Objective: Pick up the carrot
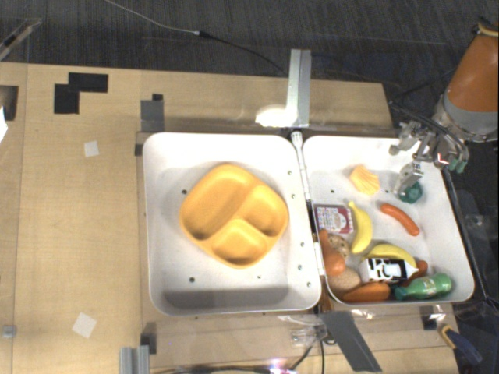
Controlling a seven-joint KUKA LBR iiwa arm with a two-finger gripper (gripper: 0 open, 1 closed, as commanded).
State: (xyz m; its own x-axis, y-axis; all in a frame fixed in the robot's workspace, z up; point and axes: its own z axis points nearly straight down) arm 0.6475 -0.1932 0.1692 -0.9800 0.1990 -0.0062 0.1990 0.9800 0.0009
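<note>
Orange carrot (pixel 400 218) (probably) in right bin (pixel 460 232)

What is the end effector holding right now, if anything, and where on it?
Nothing that can be seen. The end effector hangs over the right bin, above and apart from the carrot, which lies loose on the bin floor.

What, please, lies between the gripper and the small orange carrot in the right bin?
In the camera view, bare white bin floor alone separates the gripper from the small orange carrot, which lies just below it.
</note>
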